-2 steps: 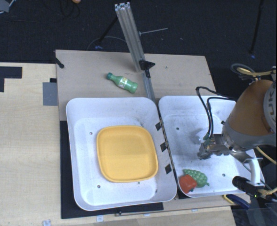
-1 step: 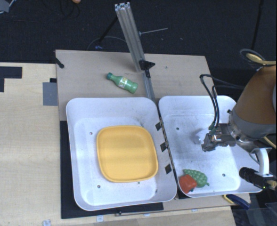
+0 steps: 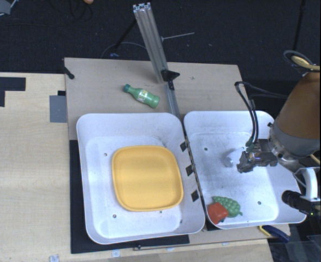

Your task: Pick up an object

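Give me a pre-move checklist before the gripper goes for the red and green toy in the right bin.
1. Target located: ok. The red and green strawberry-like toy lies near the front edge of the right white bin.
2. Gripper over target: not ok. The two-finger gripper is mid-bin, behind the toy.
3. Finger state: cannot tell.
4. Space around toy: ok on the open side; bin wall close in front.
5. Other items out of the path: ok. The yellow square plate sits in the left bin, the green plastic bottle on the bench.
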Robot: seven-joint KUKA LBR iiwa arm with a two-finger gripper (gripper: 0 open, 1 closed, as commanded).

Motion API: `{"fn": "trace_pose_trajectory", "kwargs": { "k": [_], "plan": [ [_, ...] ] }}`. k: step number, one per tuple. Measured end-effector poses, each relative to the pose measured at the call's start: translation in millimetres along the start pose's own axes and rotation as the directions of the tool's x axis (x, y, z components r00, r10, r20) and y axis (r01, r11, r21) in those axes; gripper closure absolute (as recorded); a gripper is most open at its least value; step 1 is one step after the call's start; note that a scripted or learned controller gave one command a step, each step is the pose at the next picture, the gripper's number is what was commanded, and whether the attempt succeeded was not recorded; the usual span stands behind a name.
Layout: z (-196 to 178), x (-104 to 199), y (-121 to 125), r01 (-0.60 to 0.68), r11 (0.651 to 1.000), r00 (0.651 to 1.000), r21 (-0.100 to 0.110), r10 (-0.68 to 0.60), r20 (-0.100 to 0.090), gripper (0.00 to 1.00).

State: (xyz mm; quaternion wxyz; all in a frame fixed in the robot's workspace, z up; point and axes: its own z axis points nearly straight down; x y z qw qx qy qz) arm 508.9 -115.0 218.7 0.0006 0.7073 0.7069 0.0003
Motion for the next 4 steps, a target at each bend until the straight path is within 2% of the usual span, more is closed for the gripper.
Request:
{"fn": "trace_pose_trajectory", "kwargs": {
  "k": [3,4],
  "plan": [
    [-25,141,65,0.003,1.000,1.000,0.002,-0.003,0.000,1.00],
    [-18,182,83,0.003,1.000,1.000,0.003,-0.003,-0.001,1.00]
  ]
}}
